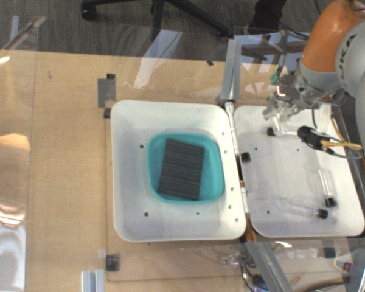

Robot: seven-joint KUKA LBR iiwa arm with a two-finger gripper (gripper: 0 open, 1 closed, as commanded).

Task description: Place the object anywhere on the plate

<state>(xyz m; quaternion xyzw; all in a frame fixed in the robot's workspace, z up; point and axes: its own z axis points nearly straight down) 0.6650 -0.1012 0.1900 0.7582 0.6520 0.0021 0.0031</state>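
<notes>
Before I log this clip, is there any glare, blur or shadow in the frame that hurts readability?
Camera view: bright reflections streak the transparent panels at the left edge and above the left bin; the teal plate and the dark ribbed object on it are sharp and evenly lit; the pincer over the right bin is small and cluttered, so its detail is hard to read.

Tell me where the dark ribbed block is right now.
The dark ribbed block lies flat on the teal plate in the middle of the left bin, apart from the claw over the right bin.
</notes>
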